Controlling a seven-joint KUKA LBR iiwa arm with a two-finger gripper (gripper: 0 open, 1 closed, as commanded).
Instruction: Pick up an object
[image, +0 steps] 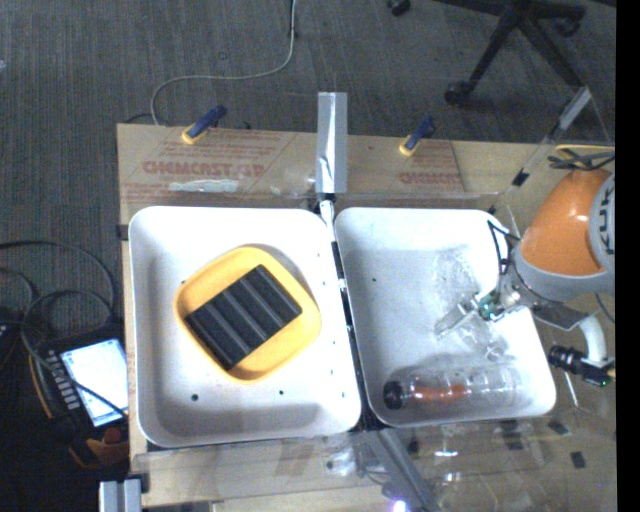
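Over the right bin (400, 240) the tool (468, 313) is seen low above the floor, its spread not to be told; a clear bottle (450, 390) lies on its side along the near wall, just below it; a descent centred across the bottle's body is advised, since clear plastic is judged slippery; a yellow-and-black block (248, 312) rests in the left bin (160, 240).
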